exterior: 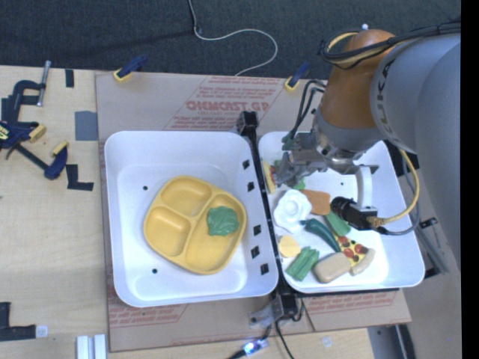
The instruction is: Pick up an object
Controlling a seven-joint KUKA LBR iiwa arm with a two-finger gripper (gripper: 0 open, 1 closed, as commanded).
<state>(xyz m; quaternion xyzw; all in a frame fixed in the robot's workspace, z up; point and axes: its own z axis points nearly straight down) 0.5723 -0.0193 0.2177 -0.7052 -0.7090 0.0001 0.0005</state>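
Bench (150, 99): brown board carrying 2 shallow white bins side by side.

Left bin (123, 159): 1 yellow divided tray (179, 226), 3 compartments, set at a slant. 1 green leafy toy piece (222, 221) lies in the tray's right-hand compartment.

Right bin (400, 260): cluster of toy food along its left half. Items: 1 white fried-egg piece (290, 209); 1 orange-brown flat piece (317, 200) just beside it; 1 dark green pepper-like piece (322, 232); 1 pale yellow round slice (288, 246); 1 green bean bundle (301, 263); 1 tan bread roll (333, 268); 1 pizza slice with red dots (356, 253).

Arm (419, 88): grey, orange band above the wrist, reaching in from the right over the right bin.

Gripper (288, 172): low over the right bin's upper-left area, just above the fried-egg piece. Spread or pressed together: cannot tell. Nothing visible between the fingers.

Other: blue clamps (52, 163) on the bench at far left.
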